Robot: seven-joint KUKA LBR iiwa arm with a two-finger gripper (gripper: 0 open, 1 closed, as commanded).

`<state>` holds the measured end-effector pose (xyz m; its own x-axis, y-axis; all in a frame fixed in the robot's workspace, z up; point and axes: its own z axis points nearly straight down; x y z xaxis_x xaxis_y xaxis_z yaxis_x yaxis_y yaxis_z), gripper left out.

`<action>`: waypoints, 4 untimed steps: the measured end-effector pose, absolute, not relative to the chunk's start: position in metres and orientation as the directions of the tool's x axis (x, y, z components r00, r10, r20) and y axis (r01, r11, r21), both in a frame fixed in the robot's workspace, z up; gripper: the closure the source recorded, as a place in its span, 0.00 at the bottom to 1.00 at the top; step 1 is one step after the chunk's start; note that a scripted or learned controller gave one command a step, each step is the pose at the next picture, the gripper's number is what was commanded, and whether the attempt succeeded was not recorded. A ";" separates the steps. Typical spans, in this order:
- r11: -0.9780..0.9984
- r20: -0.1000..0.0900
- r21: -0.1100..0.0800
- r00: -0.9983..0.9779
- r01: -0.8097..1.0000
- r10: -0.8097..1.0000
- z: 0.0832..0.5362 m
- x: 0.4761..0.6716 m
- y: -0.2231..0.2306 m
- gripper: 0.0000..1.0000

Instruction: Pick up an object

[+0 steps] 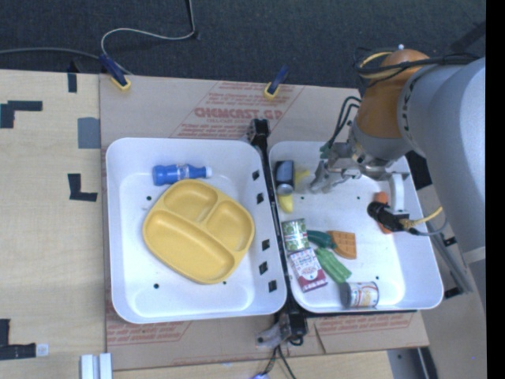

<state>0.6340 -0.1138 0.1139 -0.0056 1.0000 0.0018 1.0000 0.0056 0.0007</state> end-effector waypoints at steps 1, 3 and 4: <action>0.006 0.002 0.000 -0.006 1.000 1.000 0.114 0.634 -0.114 0.00; 0.003 -0.003 0.002 -0.003 1.000 1.000 0.096 0.637 -0.117 1.00; 0.004 -0.002 0.001 -0.004 1.000 1.000 0.105 0.637 -0.116 1.00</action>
